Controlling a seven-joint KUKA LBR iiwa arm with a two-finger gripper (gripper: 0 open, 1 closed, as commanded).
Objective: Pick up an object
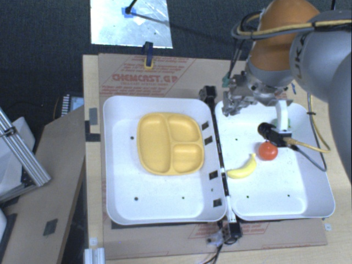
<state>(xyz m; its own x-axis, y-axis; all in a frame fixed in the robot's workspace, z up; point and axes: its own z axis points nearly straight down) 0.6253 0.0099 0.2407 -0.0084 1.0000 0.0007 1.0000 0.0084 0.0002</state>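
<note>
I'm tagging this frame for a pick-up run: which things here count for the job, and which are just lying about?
For the job:
gripper
banana
tomato
right bin

Lying about:
yellow tray
left bin
foil sheet

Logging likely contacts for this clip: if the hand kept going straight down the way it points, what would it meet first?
Probably the bare floor of the right bin near its back-left corner. The hand hangs there, well apart from the tomato and banana; depth is unclear.

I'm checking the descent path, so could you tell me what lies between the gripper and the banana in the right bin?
In the camera view, only bare white bin floor lies between the gripper and the banana. The tomato sits off to the banana's right.
</note>
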